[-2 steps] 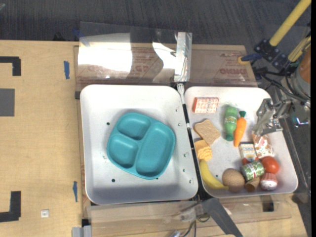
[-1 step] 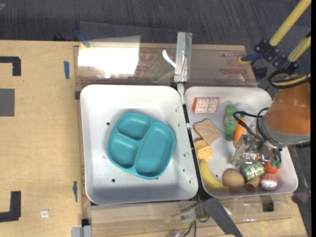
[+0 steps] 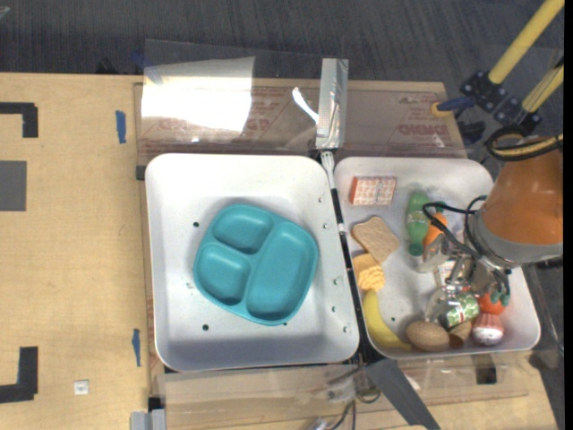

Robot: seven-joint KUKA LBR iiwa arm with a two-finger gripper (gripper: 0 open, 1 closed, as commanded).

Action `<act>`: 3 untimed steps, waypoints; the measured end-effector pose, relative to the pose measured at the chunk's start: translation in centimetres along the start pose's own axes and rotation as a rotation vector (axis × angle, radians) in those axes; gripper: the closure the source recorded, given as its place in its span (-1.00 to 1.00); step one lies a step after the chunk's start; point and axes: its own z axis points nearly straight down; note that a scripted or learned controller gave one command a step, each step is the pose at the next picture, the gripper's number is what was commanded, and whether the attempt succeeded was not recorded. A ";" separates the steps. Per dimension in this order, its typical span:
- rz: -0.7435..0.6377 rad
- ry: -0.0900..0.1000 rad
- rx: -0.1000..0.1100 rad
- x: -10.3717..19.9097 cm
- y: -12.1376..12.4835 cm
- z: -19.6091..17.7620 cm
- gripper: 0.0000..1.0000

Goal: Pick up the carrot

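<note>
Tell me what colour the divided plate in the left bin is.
The divided plate is teal, a blue-green; it shows plainly in the camera view.

I see a teal sectioned plate (image 3: 257, 263) in the left bin (image 3: 170, 186), and a banana (image 3: 380, 322), toast slice (image 3: 377, 237) and potato (image 3: 427, 334) in the right bin (image 3: 466, 174).

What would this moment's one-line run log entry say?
arm: over right bin | claw: low among food | carrot: beside green bottle | divided plate: left bin
</note>
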 end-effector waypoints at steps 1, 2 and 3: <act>0.205 -0.006 -0.002 -7.1 4.7 0.7 -1.00; 0.203 -0.019 -0.002 -7.5 4.8 -0.7 1.00; 0.082 -0.011 0.000 -4.7 5.8 -14.4 1.00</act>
